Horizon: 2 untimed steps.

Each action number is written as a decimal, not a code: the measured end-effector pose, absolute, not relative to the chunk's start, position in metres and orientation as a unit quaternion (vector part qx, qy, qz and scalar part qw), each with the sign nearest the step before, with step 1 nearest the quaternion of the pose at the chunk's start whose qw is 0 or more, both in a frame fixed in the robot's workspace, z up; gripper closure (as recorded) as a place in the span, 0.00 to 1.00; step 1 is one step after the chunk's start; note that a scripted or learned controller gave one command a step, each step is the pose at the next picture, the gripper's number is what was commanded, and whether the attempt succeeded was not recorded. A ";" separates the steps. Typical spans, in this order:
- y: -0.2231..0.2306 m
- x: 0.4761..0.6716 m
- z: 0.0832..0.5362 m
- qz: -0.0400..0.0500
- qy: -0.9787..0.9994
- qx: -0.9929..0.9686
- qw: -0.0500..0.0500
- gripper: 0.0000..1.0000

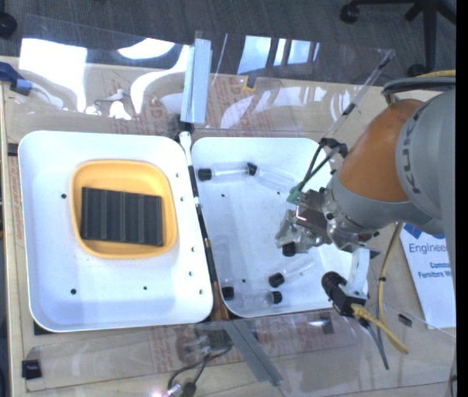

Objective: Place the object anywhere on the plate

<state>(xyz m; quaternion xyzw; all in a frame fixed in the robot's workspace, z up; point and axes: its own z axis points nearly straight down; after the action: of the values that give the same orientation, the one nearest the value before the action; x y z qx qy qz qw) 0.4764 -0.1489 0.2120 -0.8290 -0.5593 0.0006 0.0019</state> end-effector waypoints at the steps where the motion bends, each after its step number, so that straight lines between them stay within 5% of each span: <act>1: -0.080 0.485 0.213 0.002 -0.630 -0.776 0.003 1.00; 2: -0.060 0.543 0.213 0.001 -0.708 -0.706 0.001 1.00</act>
<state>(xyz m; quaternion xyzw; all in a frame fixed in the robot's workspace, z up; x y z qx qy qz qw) 0.5433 -0.0598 0.2127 -0.7059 -0.7083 0.0009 0.0012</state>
